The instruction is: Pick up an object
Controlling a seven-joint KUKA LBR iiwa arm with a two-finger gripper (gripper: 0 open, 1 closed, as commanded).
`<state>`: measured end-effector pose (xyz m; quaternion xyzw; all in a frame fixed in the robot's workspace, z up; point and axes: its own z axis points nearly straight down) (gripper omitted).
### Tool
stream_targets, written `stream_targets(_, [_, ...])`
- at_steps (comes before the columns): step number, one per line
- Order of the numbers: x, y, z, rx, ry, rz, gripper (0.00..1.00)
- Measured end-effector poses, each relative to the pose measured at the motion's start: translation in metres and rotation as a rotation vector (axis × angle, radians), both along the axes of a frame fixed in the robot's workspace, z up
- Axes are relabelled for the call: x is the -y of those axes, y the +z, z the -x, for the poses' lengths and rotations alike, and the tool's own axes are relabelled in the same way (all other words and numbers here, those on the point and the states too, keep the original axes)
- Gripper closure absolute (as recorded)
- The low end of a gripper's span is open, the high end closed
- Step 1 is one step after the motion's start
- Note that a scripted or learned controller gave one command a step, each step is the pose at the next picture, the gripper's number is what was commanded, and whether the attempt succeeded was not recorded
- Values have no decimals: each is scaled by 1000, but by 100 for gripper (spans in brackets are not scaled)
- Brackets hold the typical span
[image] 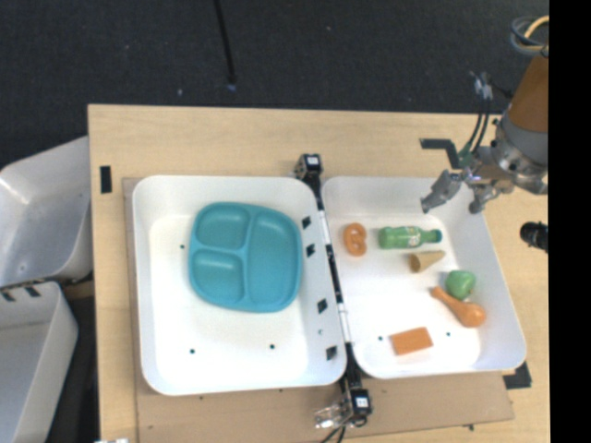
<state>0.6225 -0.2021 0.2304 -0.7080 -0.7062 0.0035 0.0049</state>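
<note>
We see our pincer (457,192) spread and holding nothing, hovering over the right bin (494,326) just above the green bottle (408,238).

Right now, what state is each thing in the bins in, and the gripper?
Gripper: open, above the right bin's far edge, holding nothing.
Green bottle: lying on its side.
Teal tray: flat in the left bin.
Carrot: lying flat, next to the green ball.
Orange block: lying flat, apart from the rest.

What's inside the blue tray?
The blue tray in the left bin has three sections with nothing in them. Whatever lies under the tray is covered.
</note>
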Motion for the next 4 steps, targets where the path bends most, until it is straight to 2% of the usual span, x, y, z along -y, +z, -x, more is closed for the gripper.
stream_targets(1, [0,9,-3,14,3,2,0])
stream_targets(4, [-3,-132,8,9,-4,4,0])
